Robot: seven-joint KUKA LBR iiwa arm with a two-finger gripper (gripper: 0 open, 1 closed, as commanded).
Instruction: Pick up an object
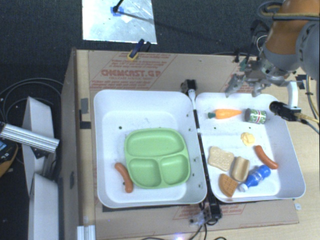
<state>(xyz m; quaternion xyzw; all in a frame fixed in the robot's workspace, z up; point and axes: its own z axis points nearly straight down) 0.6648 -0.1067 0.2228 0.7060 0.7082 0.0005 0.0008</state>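
The arm came in from three o'clock, its upper body cut off by the frame edge. The hand (247,86) hung over the far rim of the right bin (290,149), its two fingers (234,85) spread wide, nothing between them.

Seven things lay in the right bin: one carrot (226,114) at twelve o'clock, one small can (255,116) just beside it, label too small to read, one yellow lump (247,138) hard to make out, one sausage (265,156), one cracker (220,158), one bread roll (239,168), one blue bottle (255,177). A waffle-like piece (228,185) sat partly tucked under the roll at six o'clock.

The left bin (112,114) held one green divided plate (157,157), three compartments, and one second sausage (124,177) at its eight o'clock.
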